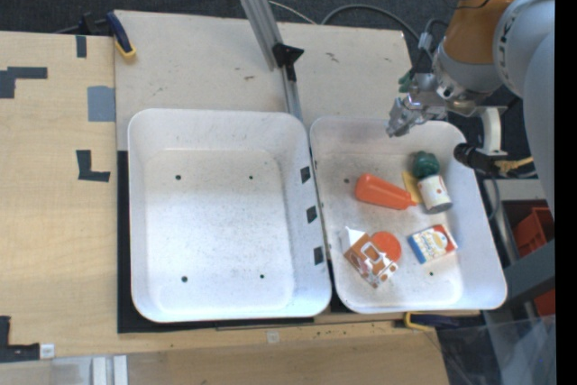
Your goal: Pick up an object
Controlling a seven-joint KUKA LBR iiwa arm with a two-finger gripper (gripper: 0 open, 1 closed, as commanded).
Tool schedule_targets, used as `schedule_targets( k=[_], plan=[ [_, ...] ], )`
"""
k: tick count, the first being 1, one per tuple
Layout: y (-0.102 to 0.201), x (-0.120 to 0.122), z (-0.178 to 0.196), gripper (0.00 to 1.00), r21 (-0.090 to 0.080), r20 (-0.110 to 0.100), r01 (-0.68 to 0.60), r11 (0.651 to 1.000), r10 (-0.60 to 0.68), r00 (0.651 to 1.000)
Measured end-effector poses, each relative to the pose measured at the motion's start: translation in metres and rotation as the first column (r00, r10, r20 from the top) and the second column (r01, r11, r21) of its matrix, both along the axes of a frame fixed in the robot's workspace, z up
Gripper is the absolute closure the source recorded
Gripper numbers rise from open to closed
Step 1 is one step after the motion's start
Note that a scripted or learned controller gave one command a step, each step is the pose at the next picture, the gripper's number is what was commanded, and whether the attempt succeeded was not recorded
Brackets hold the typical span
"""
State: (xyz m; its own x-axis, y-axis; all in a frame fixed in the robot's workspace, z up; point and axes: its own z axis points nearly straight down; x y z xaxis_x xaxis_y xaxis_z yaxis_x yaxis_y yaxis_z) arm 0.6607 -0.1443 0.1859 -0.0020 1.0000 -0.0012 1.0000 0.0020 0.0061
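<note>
We count two white bins (144, 194). In the right bin (478, 284) we see four objects: one carrot (382, 192), one bottle (431, 183), two small cartons (431, 243).

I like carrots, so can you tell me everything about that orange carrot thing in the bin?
The carrot is a toy-like orange cone that looks like smooth plastic. It lies flat on the floor of the right bin, near the middle, thick end toward the left bin and tip pointing toward the small bottle. Its tip comes close to a yellow piece beside that bottle; whether they touch is unclear. The gripper hangs above the bin's far edge, apart from the carrot.
</note>
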Motion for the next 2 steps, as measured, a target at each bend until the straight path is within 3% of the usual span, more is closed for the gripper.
schedule_targets(
  k=[2],
  plan=[
    [-0.006,0.003,0.114,1.00,0.000,0.000,0.000,1.000,0.000,1.000]
  ],
)
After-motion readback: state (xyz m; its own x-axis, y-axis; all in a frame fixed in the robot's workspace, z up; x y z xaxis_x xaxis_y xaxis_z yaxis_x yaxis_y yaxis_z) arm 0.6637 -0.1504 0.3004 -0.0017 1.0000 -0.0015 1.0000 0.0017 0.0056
